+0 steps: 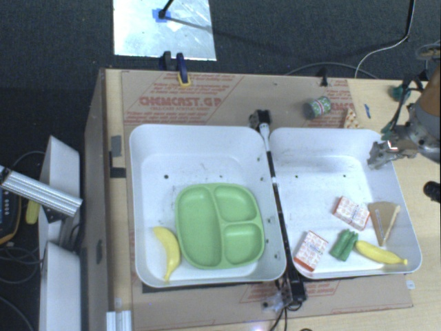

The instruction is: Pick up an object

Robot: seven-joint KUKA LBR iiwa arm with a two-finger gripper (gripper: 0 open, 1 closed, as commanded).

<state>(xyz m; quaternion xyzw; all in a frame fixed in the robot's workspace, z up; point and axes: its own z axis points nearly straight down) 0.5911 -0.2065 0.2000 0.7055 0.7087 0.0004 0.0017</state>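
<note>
Currently the gripper [383, 152] sits at the far right rim of the right bin [324, 150], above bare floor. Can't tell its state, too small and blurred, and nothing is visibly in it.

Candidate objects are all in the right bin's near half: a red-and-white carton [351, 213], a second red-and-white carton [311, 249] close to the divider, a green block [343, 245] lying between that carton and a yellow banana [379, 253] along the near right edge. A tan wedge-shaped piece [384, 217] lies just right of the first carton, its tip pointing toward the banana.

The left bin [200, 147] holds a green three-compartment plate [220, 224] in its near half, compartments bare. A smaller banana [167, 251] lies against the plate's left edge, near corner.
</note>
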